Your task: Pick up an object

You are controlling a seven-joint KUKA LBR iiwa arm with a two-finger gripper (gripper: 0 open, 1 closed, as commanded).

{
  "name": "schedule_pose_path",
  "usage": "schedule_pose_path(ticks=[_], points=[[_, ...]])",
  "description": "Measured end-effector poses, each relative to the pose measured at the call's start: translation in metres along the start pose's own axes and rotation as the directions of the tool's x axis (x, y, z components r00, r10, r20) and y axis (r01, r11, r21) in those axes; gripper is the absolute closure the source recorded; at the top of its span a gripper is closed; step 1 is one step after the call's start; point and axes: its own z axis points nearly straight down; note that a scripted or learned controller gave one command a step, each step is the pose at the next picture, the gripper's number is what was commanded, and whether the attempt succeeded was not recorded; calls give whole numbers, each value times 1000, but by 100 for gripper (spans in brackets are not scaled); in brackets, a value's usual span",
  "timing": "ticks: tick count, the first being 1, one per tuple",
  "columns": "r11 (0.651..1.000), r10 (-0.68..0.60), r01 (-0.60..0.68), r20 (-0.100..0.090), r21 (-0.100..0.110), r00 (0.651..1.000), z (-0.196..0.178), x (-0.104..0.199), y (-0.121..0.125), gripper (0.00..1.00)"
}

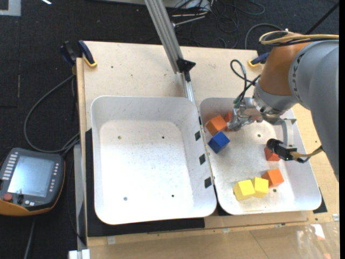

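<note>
**Gripper down among the blocks at the right bin's far end**

Off the bench on the floor to the left lies a teach pendant (29, 179) with its grey screen up. On the wooden bench (135, 69) the left bin (102, 109) comes first, a shallow white tray. A slanted metal rail (164, 28) runs down to the seam between the two bins.

In the right bin (302, 193), an orange block (216, 124) sits at the far left corner with a blue block (219, 142) just beside it, toward the camera. The gripper (235, 124) is low next to the orange block, close to touching it; whether its fingers are spread or closed, or grasp anything, I cannot tell from here. Nearer the front, two yellow blocks (250, 188) lie side by side, touching, with another orange block (275, 177) just to their right. A red-orange block (271, 154) sits near the right wall, partly behind a black fitting. The grey arm (307, 74) with its orange band reaches in from the right.
</note>
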Motion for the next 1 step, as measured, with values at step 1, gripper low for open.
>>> schedule_pose_path(ticks=[1], points=[[1000,1,-1,6,4,1000,1,-3,-2,0]])
